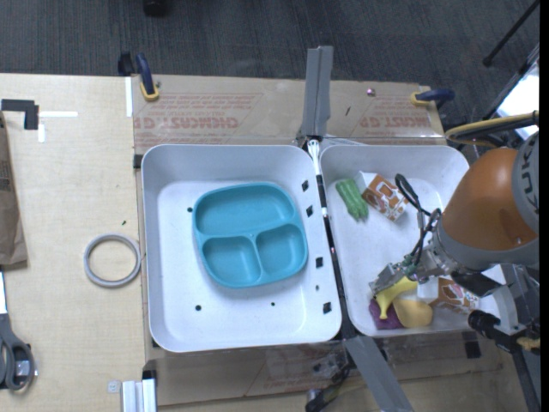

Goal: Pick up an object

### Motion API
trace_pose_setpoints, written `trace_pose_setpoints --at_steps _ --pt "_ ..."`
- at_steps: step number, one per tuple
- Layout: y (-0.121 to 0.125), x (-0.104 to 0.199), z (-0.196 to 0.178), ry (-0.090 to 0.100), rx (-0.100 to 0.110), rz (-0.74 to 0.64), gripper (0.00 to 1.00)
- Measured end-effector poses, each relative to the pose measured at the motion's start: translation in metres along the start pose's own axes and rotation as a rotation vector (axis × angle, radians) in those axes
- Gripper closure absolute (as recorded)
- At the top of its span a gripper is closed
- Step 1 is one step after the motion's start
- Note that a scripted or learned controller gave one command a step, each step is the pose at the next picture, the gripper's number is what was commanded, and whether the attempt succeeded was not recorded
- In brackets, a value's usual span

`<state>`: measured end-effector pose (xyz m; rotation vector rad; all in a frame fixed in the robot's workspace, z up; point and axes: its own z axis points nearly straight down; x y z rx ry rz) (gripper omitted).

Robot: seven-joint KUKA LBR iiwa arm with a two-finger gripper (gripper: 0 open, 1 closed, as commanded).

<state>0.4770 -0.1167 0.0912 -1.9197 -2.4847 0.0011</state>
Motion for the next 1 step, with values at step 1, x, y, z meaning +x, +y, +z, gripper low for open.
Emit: trace_pose_setpoints --at_steps 1 --pt "0.0003 -0.0007 -0.0087 0.001 -0.001 0.005 1.00"
